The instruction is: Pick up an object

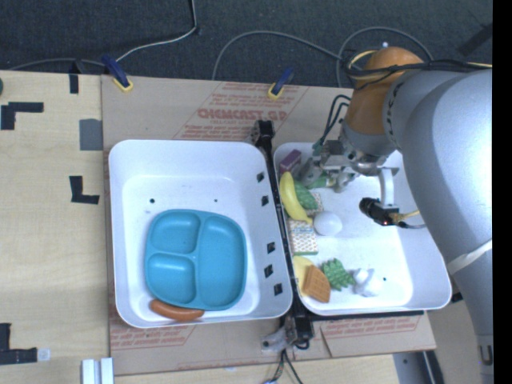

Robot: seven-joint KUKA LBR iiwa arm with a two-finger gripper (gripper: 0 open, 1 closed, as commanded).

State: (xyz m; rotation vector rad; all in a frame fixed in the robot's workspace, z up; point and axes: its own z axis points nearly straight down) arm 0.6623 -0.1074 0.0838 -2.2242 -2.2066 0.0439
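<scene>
In the left bin point(128, 214) an orange sausage point(176, 311) lies just in front of a blue plate point(196, 258). In the right bin point(416, 282) I see a cracker point(317, 284), a green toy point(336, 273), a white ball point(328, 224) and a yellow banana point(290, 197). My gripper point(332, 170) hangs low over the far end, close to the banana. I cannot tell if it grips anything.

Two white bins on the table point(48, 214). Blue divided plate point(196, 258) in the left bin point(128, 174), orange sausage point(176, 311) touching the plate's near edge. Right of the plate, claw point(324, 170) low beside a banana point(292, 198).
</scene>
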